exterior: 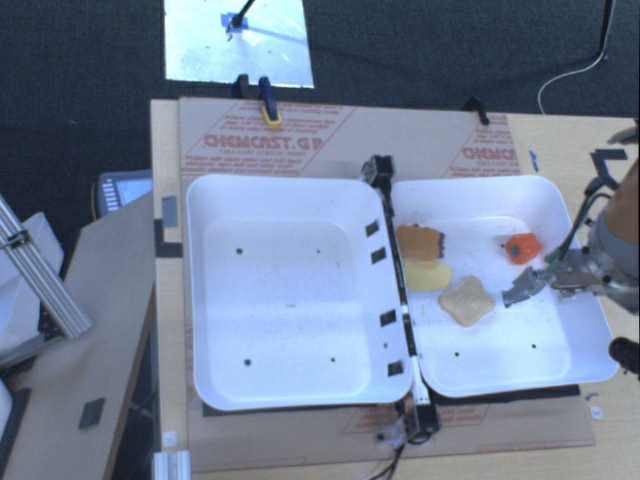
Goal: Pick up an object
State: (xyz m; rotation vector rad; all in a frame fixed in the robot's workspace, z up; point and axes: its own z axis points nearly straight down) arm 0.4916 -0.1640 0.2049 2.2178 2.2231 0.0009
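Tool (522,290) sits low over the right bin (560,363), entering from the bin's right wall. Its dark tip is blurred and small; whether it is set wide or narrow cannot be told. Nothing is visible between its ends.

Objects, all in the right bin, placed relative to the tool:
- Tan, rounded-square piece (467,301): just beside the tool tip, on the side away from the arm and slightly nearer the camera. Closest object. Contact cannot be judged; a thin strip of white bin floor seems to separate them.
- Orange-red piece with a green spot (521,248): near the tool, on its far side from the camera, apart from it.
- Pale yellow piece (427,276): beyond the tan piece from the tool, toward the divider between the bins, touching or nearly touching the tan piece.
- Orange-and-brown piece (420,242): farthest from the tool, against the divider wall, just behind the yellow piece.

Left bin (215,368) lies well apart from the tool, across the divider. Both bins rest on a printed cardboard sheet (300,138) on the worktop (560,133).
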